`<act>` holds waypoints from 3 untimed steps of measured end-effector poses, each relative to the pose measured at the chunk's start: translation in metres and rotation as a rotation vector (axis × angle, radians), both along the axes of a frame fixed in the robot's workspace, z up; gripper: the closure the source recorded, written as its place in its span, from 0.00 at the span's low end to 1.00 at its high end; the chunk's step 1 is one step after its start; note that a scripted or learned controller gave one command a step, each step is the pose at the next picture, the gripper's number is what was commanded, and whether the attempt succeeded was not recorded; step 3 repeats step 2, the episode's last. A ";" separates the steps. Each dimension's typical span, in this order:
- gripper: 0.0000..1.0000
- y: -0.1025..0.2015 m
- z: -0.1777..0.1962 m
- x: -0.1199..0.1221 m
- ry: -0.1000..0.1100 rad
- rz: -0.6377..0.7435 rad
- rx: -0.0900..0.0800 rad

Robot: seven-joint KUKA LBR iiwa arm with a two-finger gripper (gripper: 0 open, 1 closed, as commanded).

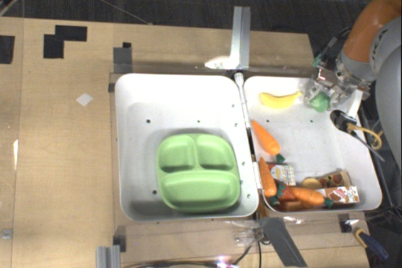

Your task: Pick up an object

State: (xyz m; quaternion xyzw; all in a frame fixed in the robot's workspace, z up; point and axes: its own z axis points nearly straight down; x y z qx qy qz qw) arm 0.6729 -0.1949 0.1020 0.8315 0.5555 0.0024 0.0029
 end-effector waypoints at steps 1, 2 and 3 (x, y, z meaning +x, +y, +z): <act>1.00 0.010 0.036 -0.002 0.001 0.094 -0.001; 1.00 0.074 0.097 -0.002 0.000 0.059 0.002; 1.00 0.074 0.097 -0.002 0.000 0.059 0.002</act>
